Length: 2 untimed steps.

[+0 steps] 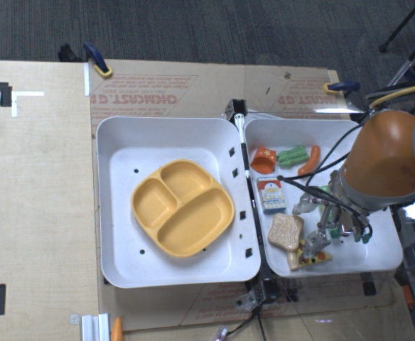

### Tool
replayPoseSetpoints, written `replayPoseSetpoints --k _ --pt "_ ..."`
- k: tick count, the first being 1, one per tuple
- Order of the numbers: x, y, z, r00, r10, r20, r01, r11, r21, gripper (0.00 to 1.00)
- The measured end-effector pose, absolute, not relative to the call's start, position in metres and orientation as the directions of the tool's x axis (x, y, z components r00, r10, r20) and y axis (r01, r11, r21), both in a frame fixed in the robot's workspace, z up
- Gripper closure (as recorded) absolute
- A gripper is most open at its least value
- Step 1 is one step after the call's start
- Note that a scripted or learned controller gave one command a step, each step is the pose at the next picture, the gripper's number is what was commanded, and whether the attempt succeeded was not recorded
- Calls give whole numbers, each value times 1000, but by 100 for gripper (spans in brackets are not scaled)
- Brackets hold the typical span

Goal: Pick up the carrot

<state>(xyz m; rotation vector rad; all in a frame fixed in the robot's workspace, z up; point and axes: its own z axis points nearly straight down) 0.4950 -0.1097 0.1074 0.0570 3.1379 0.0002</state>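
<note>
1. Camera view, looking down at a slant: two white bins side by side on the worktop (37, 212). Left bin (115, 190) holds a yellow divided plate (183, 208).
2. Right bin (385, 258): the carrot (309, 160), slim and orange, lies tilted at the far wall, touching a green vegetable (291, 155); an orange cup-shaped item (263, 160) sits just beside those.
3. Other contents: small printed box (271, 195), slice of toast (286, 231), yellow-and-red toy food (308, 257) at the near wall.
4. Claw (322, 234): low in the bin near the toast, well apart from the carrot. Whether it is spread or pressed together, I cannot tell; nothing is seen between its tips.
5. Handling, as a judgement: likely a light, stiff plastic toy, smooth and prone to roll or slip. Best taken across its middle, squarely against its long axis, clear of the green neighbour and the bin wall.
</note>
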Motion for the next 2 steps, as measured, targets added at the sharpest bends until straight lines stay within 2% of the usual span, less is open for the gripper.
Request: replayPoseSetpoints --k 1,2 --pt "481 -93 95 -998 69 -9 69 998 -1 0" --pt "480 -20 192 -977 215 -6 215 977 1 0"
